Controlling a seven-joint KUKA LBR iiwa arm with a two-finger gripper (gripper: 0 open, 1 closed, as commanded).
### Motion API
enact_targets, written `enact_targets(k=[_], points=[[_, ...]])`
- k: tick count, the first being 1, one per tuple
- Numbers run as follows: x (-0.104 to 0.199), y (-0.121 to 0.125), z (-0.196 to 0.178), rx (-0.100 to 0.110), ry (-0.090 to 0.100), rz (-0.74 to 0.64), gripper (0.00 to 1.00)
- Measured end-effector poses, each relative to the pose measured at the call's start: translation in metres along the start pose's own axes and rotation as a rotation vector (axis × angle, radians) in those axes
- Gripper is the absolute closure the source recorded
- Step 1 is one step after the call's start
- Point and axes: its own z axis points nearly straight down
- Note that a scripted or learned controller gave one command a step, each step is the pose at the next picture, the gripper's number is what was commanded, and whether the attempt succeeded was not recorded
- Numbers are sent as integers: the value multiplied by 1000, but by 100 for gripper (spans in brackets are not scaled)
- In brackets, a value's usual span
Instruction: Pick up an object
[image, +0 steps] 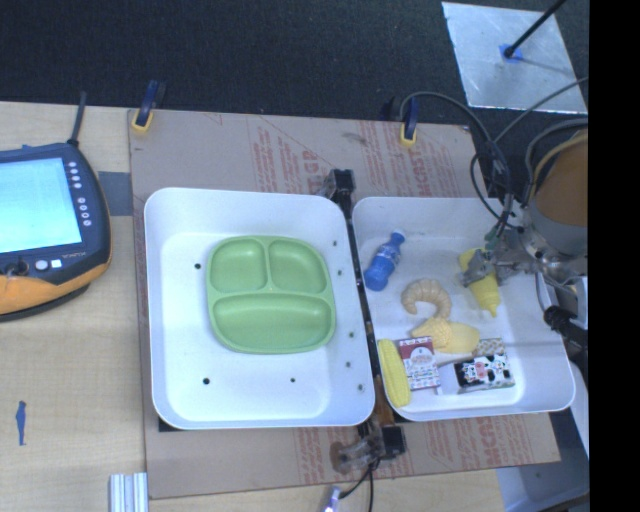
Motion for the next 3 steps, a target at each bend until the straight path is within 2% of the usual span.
enact_targets(k=[1, 2, 3], points=[[53, 9, 10, 0, 2, 2, 100], [122, 52, -92, -5, 3, 4, 100], [167, 55, -90, -1, 3, 4, 100]])
